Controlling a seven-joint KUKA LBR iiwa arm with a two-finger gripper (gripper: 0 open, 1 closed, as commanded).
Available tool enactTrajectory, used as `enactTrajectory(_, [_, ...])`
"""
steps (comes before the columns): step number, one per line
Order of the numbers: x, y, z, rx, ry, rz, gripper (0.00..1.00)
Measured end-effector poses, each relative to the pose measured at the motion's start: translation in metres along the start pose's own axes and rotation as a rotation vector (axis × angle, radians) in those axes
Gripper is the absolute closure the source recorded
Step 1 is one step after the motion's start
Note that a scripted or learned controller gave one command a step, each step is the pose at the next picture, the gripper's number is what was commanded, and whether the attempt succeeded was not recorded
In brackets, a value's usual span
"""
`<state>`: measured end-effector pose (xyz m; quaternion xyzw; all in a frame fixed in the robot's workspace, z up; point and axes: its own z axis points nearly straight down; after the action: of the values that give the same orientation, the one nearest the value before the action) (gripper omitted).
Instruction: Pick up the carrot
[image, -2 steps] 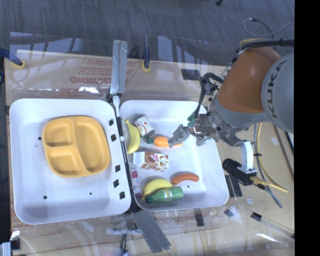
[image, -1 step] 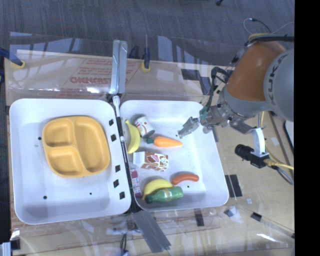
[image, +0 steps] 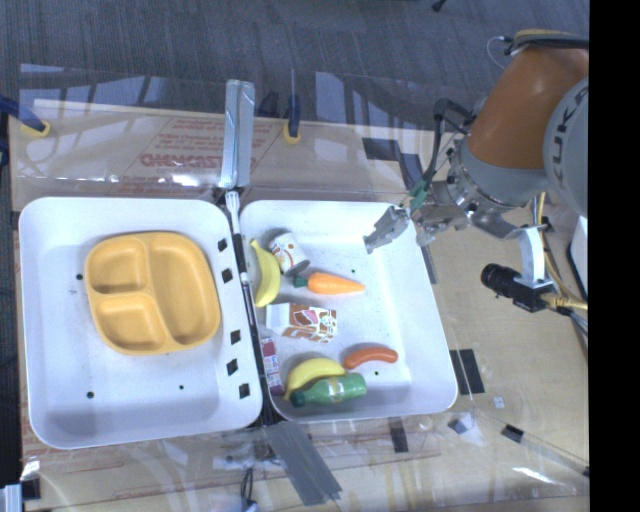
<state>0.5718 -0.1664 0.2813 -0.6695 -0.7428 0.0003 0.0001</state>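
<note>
Orange carrot (image: 335, 285), banana (image: 265, 274) beside, can (image: 284, 248) near

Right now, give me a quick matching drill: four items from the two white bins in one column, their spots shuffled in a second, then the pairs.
Items:
1. orange toy carrot
2. yellow divided plastic plate
3. green plastic bottle
4. reddish-orange toy sausage

Places:
A. front edge of the right bin, beside a yellow banana
B. middle of the left bin
C. upper middle of the right bin, below and left of the gripper
D. right bin, just above and right of the green bottle

Pairs: 1-C, 2-B, 3-A, 4-D
</note>
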Motion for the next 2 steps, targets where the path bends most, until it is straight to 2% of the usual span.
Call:
enactTrajectory(1, [0.006,0.015,0.126,0.004,0.001,-0.127,0.0])
enactTrajectory(2, [-0.007,0.028,0.19,0.003,0.001,-0.126,0.0])
